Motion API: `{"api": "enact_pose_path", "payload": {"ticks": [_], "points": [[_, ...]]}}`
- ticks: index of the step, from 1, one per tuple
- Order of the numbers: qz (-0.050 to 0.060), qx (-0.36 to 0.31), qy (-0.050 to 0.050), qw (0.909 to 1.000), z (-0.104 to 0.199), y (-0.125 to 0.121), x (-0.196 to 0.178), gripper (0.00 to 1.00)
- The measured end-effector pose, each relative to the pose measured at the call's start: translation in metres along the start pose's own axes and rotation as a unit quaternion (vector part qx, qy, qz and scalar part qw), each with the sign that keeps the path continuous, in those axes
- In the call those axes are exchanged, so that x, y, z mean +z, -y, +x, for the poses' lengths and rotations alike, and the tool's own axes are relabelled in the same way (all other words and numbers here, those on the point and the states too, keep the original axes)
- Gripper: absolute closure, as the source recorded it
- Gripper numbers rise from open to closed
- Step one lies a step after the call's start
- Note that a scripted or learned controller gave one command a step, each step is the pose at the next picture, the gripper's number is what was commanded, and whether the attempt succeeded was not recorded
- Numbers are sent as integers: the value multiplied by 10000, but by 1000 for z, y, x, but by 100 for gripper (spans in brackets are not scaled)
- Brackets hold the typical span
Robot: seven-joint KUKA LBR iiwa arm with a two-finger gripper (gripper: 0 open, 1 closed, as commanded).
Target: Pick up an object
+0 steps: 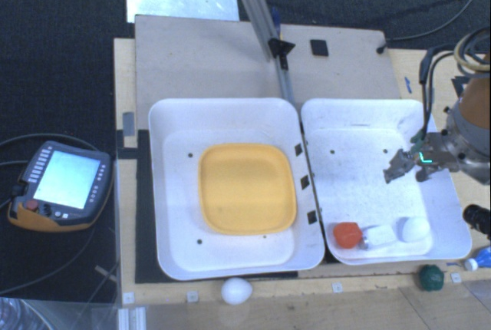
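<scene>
My gripper [409, 169] hangs over the right side of the right bin [360, 129], with the arm coming in from the right. Its two dark fingers stand apart and open, and nothing is between them. Along the bin's front wall, below the gripper, lie a red object [347, 235], a small white cylinder [377, 236] and a white ball [415, 229]. The gripper is clear of all three.
A yellow square plate [248, 188] lies in the left bin [173, 167]. In front of the bins on the bench sit a white egg-shaped object [236, 291] and a green ball [431, 277]. A teach pendant [61, 184] rests on the floor at the left.
</scene>
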State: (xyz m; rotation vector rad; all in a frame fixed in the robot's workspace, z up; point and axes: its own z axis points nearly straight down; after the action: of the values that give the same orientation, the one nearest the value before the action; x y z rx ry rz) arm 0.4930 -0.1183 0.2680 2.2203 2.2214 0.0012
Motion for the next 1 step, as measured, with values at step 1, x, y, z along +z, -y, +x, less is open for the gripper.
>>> {"api": "enact_pose_path", "payload": {"ticks": [1], "points": [[0,0,0,10000,0,0,0,0]]}}
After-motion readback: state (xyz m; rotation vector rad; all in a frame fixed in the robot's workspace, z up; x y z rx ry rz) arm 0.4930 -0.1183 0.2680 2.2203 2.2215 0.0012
